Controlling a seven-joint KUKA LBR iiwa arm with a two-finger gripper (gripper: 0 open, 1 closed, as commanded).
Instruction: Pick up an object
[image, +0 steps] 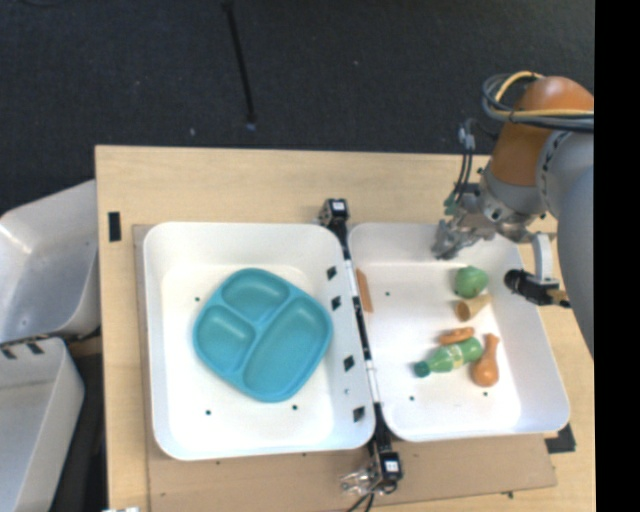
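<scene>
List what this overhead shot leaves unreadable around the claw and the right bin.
- Claw, camera view: too small and dark to tell open from shut.
- Small tan piece below the green ball: too small to identify.
- Arm: cut off by the frame's right side.
- Right bin: far-right rim hidden by the arm.

I observe the grey arm with orange band (535, 125) entering from the right, its two-finger gripper (450, 243) pointing down, nothing between the jaws.
</scene>
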